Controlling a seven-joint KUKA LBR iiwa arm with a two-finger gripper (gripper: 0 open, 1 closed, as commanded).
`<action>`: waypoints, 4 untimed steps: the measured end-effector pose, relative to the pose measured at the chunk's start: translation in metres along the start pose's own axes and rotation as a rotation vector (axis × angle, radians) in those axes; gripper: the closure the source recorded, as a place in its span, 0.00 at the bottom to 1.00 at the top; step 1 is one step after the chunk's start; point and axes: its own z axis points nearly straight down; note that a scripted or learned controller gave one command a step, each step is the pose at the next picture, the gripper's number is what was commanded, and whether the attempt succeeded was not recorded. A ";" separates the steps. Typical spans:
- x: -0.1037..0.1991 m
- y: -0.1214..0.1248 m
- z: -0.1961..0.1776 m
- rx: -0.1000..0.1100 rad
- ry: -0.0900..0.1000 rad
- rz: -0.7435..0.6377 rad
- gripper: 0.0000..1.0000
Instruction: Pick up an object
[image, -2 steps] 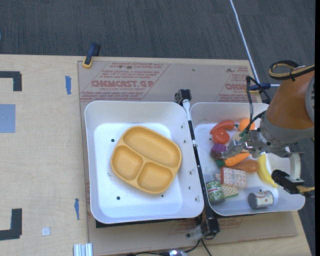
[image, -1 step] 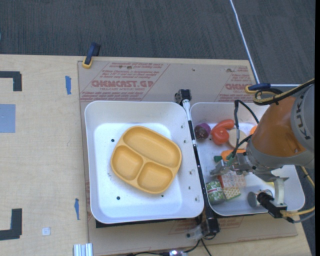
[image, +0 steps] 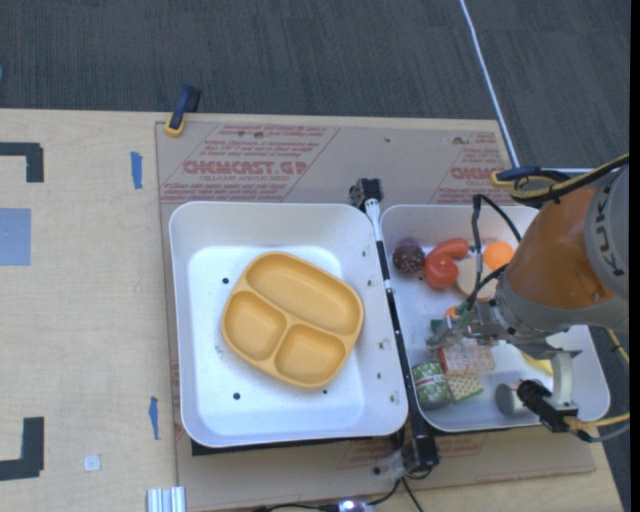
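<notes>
Dark carpet lies behind the pale wooden desk, where a brown sheet printed "CHEMCAST GP" in red (partly legible) carries two white bins. A yellow divided plate sits in the left bin. Over the right bin, the gripper hangs above a cracker packet, beside a tomato; whether it is clenched, I cannot tell.
</notes>
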 end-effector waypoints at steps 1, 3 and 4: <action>0.067 -0.014 -0.085 0.017 0.000 0.000 1.00; 0.067 -0.012 -0.095 0.013 0.000 -0.001 0.00; 0.013 -0.012 -0.085 0.018 0.000 0.001 0.00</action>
